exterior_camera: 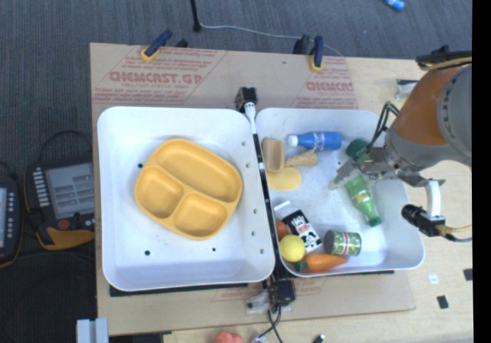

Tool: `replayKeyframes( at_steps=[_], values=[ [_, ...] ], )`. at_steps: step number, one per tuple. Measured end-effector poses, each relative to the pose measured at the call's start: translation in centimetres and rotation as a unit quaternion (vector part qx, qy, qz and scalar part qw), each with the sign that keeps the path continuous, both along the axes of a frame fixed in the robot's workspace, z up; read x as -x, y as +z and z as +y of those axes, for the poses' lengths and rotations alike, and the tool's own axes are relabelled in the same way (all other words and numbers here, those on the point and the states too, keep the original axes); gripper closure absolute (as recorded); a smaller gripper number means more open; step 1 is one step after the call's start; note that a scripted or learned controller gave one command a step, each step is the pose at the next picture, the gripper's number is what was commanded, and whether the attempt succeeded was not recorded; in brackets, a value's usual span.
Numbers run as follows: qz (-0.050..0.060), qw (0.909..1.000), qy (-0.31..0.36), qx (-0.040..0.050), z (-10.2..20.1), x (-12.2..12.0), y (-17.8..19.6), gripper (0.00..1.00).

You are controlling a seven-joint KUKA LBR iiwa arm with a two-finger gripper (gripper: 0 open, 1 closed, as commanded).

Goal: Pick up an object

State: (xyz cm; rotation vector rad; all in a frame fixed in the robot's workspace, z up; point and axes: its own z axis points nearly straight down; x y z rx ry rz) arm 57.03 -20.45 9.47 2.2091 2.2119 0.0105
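The right bin holds several small objects. A green bottle lies near its right side, and my gripper hangs just above the bottle's upper end, with a dark green piece beside it. The grey arm with its orange band comes in from the right. A blue bottle lies at the back. Along the front sit a small can, a carrot, a lemon and a black, white and red box. I see nothing lifted off the bin floor.
The left bin holds a yellow divided plate. A tan piece, a corn-like item and a yellow disc crowd the right bin's left wall. Clamps and cables sit at the board's edges.
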Motion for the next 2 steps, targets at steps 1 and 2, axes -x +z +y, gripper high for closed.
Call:
replayKeyframes(
  at_steps=[1, 2],
  values=[
    [-0.004, 1.0000, -0.001, 0.0045, -0.3, -0.1, 1.1, 1.00],
    [0.007, 1.0000, 0.000, -0.0022, 3.2, 0.4, 12.3, 1.00]
  ],
)
